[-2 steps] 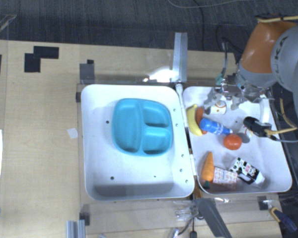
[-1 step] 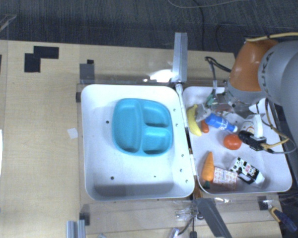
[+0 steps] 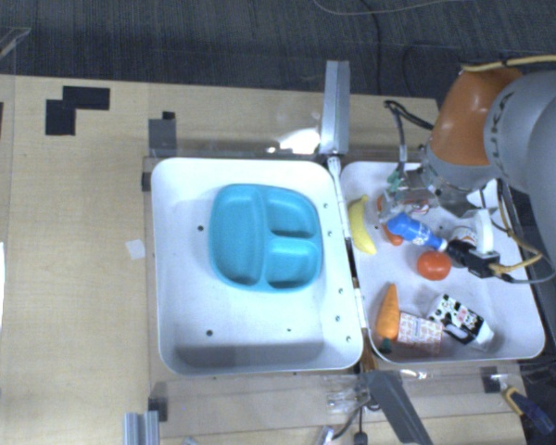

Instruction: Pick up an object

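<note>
arm: grey, orange-banded, reaching in from right over right white bin [image 3: 528,336] | gripper [image 3: 406,196]: low at bin's far left, just above blue plastic bottle [image 3: 413,230]; state cannot tell | right bin: yellow banana [image 3: 360,226], red round ball [image 3: 435,265], orange carrot [image 3: 387,311] | left white bin [image 3: 181,276]: blue divided plastic tray [image 3: 265,235]

Two bins sit side by side on the desk [image 3: 65,276]; the left bin [image 3: 181,336] holds a divided tray [image 3: 264,235] near its middle. In the right bin [image 3: 528,327], a banana [image 3: 360,227] lies along the left wall, a bottle [image 3: 414,231] and a tomato [image 3: 435,265] toward the centre. A carrot [image 3: 387,311], a small packet [image 3: 420,332] and a box [image 3: 460,318] crowd the lower part of the frame.
</note>
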Action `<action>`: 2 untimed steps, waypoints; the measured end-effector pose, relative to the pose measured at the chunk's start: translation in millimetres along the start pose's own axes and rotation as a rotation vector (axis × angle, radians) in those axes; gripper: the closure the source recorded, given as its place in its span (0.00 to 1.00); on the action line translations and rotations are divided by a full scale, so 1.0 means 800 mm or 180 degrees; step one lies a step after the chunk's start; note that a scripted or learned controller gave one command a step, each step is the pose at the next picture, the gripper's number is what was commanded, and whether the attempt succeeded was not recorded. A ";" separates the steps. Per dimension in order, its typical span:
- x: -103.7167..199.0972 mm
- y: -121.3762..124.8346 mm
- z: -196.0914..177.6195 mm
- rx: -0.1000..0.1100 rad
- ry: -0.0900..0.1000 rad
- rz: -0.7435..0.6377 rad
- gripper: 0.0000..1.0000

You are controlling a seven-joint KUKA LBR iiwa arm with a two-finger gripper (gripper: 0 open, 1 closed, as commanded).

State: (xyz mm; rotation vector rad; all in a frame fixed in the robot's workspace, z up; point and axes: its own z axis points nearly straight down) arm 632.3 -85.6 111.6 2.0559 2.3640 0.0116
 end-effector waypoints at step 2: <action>0.070 -0.052 -0.127 0.0013 0.0003 -0.0219 1.00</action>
